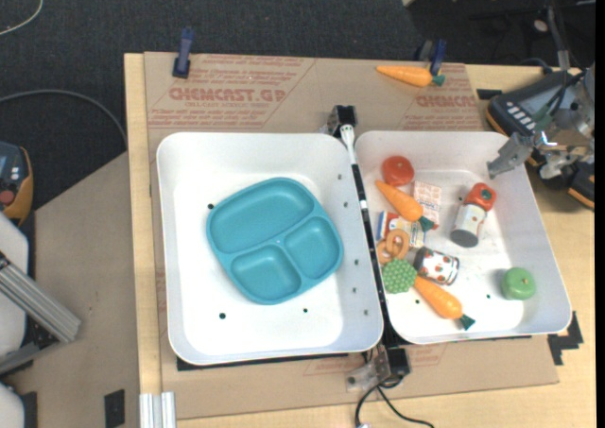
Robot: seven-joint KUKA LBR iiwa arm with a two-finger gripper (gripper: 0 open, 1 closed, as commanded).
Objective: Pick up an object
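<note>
The gripper [503, 160], its grip state impossible to tell, hovers at the right bin's [544, 228] far edge; the small bottle [470, 215] nearby looks light, rigid, best pinched across its body.

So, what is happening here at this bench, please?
A grey robot arm reaches in from the right, and its gripper is over the upper right edge of the right white bin, holding nothing visible. This bin contains small toys: two orange plastic carrots, a round green toy, a small can. The left white bin holds a teal divided plate. Nothing is picked up yet.
</note>
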